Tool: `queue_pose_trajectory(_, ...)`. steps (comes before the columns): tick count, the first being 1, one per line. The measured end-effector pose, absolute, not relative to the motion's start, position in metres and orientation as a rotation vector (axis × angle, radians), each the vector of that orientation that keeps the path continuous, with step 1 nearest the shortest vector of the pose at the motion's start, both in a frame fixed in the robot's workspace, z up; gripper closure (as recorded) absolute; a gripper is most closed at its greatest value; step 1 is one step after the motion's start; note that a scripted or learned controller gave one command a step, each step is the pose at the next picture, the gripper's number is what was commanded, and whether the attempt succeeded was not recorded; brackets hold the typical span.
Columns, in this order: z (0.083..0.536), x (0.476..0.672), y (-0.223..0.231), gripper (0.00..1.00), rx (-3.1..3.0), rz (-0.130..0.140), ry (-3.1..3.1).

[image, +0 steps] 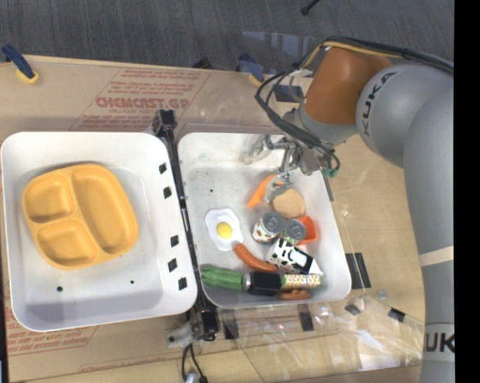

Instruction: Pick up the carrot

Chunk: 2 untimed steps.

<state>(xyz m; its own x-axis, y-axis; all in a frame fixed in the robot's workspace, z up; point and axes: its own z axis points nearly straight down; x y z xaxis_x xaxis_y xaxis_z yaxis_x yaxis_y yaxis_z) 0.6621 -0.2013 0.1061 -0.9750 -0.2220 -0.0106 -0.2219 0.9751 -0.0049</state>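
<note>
Item: carrot, orange, tilted, upper part of right bin, just beside tan bread roll. Gripper directly above its top end; grip state: can't tell. Advice: descend straight, close across carrot's width, avoid roll, lift slowly.

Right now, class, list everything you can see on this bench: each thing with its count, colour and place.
bins: two, white, side by side on the bench
tray: one, yellow, three compartments, left bin
carrot: one, orange, right bin, beneath the tool
fried egg: one, white and yellow, right bin
sausage: one, red-orange, right bin
green vegetable: one, right bin's front edge
bun: one, tan, right bin
arm: one, grey with orange band
tool: one, above the carrot
</note>
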Motion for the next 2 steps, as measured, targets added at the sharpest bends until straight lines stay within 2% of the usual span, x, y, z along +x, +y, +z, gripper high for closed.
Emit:
queue_pose_trajectory(1, 0.092, 0.633, -0.19, 0.0, -0.358, 0.002, 3.122)
queue_pose_trajectory(2, 0.104, 0.636, -0.188, 1.0, -0.368, -0.002, 3.113)
